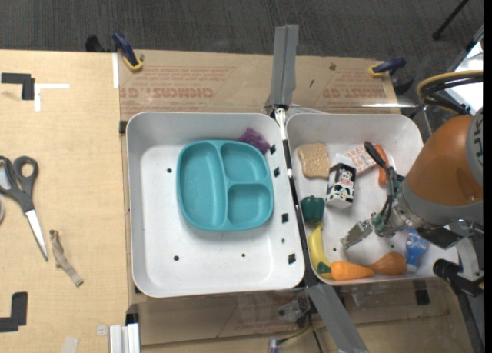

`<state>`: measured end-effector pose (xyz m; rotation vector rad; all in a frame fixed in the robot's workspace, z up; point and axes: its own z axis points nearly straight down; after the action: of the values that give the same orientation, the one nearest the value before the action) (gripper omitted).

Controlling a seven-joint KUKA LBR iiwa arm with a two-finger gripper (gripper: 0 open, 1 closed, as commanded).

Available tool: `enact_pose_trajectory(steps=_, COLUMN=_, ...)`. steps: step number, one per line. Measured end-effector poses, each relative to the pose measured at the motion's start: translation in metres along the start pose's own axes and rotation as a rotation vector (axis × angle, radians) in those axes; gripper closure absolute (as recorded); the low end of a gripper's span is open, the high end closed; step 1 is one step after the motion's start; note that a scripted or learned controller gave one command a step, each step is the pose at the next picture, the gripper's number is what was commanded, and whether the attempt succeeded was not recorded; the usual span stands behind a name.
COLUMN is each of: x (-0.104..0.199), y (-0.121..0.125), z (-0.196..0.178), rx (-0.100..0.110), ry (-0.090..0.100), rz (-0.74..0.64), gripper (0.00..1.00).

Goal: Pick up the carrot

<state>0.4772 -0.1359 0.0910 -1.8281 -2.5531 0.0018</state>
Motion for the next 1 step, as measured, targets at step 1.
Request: enact_pose_trajectory(steps=1, x=0.0326, y=0.0115, z=-0.0001, rx=-0.001, ry=0.001, rz=-0.388, gripper=0.00)
